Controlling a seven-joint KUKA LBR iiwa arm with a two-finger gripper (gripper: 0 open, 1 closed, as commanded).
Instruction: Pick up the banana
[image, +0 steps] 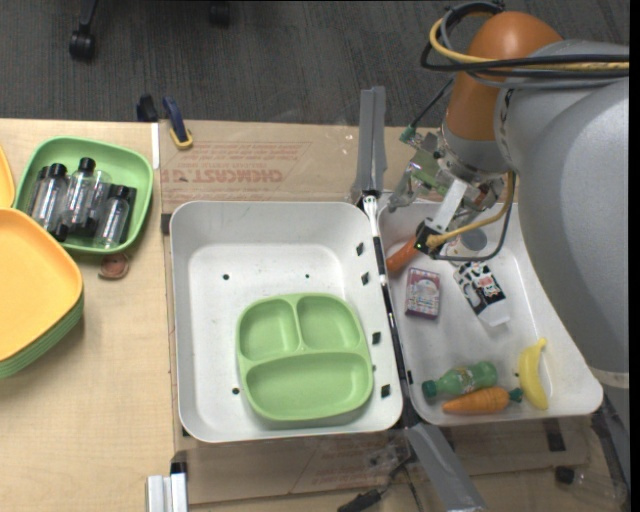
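Lettering in red runs across the brown cardboard (235, 172) behind the bins, upside down from the camera view, and I cannot read it for sure. The small pink box (423, 293) and the white bottle (486, 290) in the right bin (560, 300) carry labels too small to make out.

My claw (425, 205) hangs over the far end of that bin, near an orange thing (400, 258) by the dividing wall; I cannot tell whether it is open or closed.

The banana (535, 375) is plain yellow, curved, with a darker tip, and lies in the near right corner of the right bin, well apart from my claw. Just beside it are a carrot (478, 402) and a green bottle (460, 381).

A green divided plate (303, 357) sits in the left bin (200, 300).
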